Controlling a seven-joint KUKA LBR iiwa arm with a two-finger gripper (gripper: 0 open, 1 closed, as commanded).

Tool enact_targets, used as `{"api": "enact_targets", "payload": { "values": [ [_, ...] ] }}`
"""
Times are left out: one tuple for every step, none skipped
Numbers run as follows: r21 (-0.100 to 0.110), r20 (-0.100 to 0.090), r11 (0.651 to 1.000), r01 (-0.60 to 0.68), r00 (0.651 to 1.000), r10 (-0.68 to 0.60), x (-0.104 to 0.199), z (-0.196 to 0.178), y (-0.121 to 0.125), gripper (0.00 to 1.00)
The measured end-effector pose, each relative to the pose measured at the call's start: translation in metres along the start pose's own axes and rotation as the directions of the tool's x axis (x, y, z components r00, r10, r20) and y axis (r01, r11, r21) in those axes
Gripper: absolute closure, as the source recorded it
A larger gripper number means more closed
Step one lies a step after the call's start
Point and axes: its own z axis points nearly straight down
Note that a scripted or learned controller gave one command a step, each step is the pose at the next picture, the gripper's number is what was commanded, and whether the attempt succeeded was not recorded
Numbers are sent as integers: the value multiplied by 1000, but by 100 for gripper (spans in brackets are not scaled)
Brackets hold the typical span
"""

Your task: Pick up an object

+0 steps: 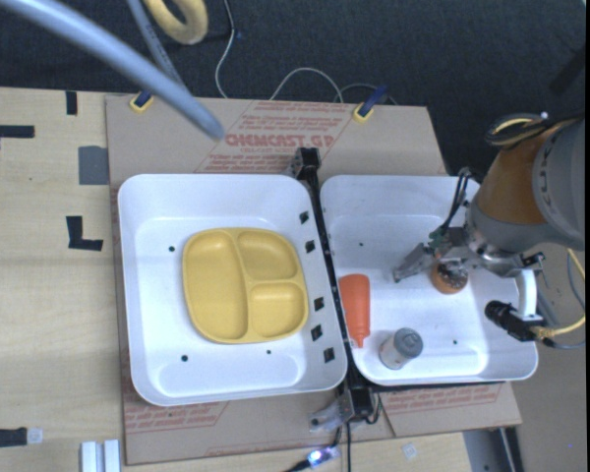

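Orange-brown ball (449,279) right under gripper (442,264), right bin (472,357).

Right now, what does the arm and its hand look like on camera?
The arm is grey and rounded, with an orange band above the wrist. Thin black cables run down toward the hand, which is dark metal with a grey finger sticking out. A white loop and a black fitting sit beside the wrist.

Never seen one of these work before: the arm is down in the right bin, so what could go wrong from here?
The gripper sits right at a small round orange-brown object near the right white bin's far side; a slightly off grasp might push it away. The lift might also come up without it.
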Motion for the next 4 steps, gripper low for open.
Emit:
{"api": "enact_targets", "payload": {
  "values": [
    [-16,13,1000,0,1000,0,-4,-14,3,100],
    [1,-3,1000,1,1000,-1,0,-76,2,100],
    [0,-3,1000,1,1000,-1,0,-114,3,100],
    [4,-4,1000,4,1000,-4,46,-118,0,100]
  ]
}}
